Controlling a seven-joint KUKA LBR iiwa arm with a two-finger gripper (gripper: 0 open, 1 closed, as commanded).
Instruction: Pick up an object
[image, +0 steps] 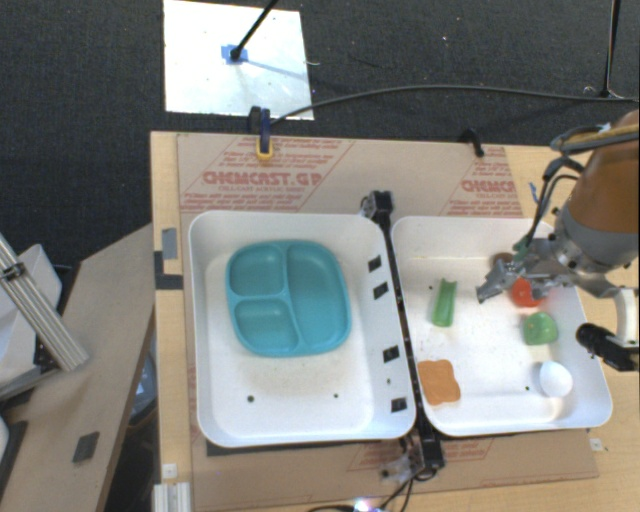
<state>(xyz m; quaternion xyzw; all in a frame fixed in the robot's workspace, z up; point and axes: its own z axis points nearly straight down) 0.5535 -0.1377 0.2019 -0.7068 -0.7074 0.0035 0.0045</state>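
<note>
My gripper hangs low over the back of the right bin, reaching in from the right. A small red object lies right under and against it, partly covered by the gripper body. I cannot see whether the red object is held. A green rounded object sits just in front of the red one. Left of the gripper, a green elongated piece lies apart from it. A white egg-shaped object and an orange flat piece rest near the bin's front.
The left bin holds a teal divided plate. A black-clipped divider runs between the two bins. The bench's cardboard sheet extends behind both bins.
</note>
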